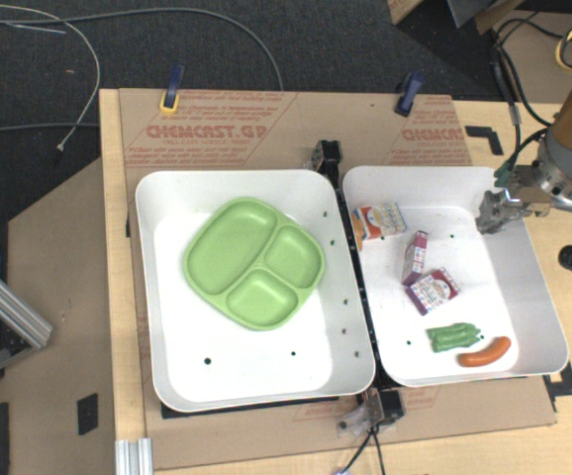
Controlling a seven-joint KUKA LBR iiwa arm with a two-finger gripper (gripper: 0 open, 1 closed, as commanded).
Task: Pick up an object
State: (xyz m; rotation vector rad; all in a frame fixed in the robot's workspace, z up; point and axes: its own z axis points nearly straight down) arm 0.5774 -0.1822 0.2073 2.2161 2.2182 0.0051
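I'm seeing the pincer hanging over the right bin's upper right rim; can't tell its state. In that bin, 5 things are sitting: orange carton, 2 purple packets, green pepper, hot dog. A green divided plate is lying in the left bin.

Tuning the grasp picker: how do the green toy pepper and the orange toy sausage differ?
The green toy pepper is stubby and lumpy; the orange toy sausage is slim, smooth and long. The pepper lies roughly level in the view; the sausage lies slanted, nearer the bin's front rim. Both are small and lie close together in the right white bin.
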